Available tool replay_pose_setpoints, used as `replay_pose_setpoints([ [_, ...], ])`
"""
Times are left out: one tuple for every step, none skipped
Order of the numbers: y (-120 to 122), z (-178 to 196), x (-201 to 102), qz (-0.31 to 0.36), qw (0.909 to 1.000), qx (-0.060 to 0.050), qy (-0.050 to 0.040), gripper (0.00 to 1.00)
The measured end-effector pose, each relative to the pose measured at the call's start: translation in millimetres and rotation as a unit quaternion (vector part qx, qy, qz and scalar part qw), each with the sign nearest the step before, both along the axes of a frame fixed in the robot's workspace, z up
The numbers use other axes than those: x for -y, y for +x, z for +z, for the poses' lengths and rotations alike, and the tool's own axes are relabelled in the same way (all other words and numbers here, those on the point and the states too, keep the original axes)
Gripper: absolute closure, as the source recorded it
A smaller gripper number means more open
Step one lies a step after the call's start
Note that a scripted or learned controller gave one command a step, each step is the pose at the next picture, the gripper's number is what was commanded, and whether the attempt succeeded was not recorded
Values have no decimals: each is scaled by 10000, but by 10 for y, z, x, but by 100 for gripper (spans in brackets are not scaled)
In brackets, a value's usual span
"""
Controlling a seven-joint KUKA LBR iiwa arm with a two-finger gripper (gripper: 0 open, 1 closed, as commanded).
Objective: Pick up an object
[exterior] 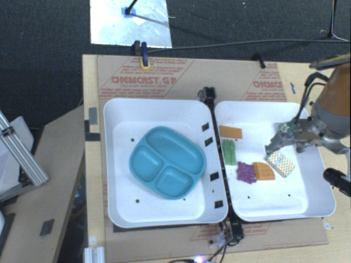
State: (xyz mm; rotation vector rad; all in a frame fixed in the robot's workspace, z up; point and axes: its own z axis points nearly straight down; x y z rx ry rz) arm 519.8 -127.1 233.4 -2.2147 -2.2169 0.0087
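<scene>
Camera view, looking down at a slant. Two white bins sit side by side on a bench w/ printed brown board under them. Left bin carries a blue divided plate, roughly centred, a bit toward the near edge; nothing else in it, so it reads as the drop-off side.

Right bin has the pickable stuff, all clustered mid-bin: orange block near the far-left corner, green piece just below it along the left wall, purple piece touching an orange tile, and a patterned packet just beside that tile toward the right wall.

The arm comes in over the right bin's right edge, and the claw hangs low just above the packet's far corner. Can't tell if its tips are spread or pressed together — too dark and small — and nothing visibly sits between them. Judgement: it's lined up for the packet, approach or grasp stage, pick not yet shown as done. Risk: the tile is so close it could get nudged.

Surface & room: bench edge bare wood, a clamp at the board's far edge, cables across dark carpet, a shiny sheet on the floor beyond, a metal rail at left.
</scene>
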Motion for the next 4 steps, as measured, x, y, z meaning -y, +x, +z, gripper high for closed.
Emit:
replay_pose_setpoints([
  [23,55,-2,13,10000,55,-8,0],
  [117,-419,-2,2,10000,39,-6,0],
  [91,-1012,-86,2,10000,32,-2,0],
  [105,-1494,-84,-8,10000,61,-8,0],
])
